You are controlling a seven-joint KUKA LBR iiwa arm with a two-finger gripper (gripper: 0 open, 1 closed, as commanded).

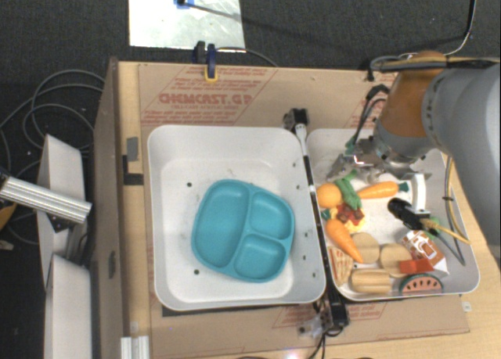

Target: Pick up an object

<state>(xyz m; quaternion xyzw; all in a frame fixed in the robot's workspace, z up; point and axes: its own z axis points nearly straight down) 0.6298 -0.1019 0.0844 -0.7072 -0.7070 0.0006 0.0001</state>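
Above the right-hand bin (pixel 470 275), the grey arm (pixel 446 107) with its orange band reaches in from the right, its gripper (pixel 356 160) low over the back of the bin near an orange toy carrot (pixel 377 190); how its tool stands cannot be told from this angle. Toy food crowds that bin, among it a second carrot (pixel 343 238), an orange fruit (pixel 329 195), bread pieces (pixel 374 278) and a watermelon slice (pixel 423 282), while a blue divided plate (pixel 243 229) lies alone in the left bin (pixel 168 162).
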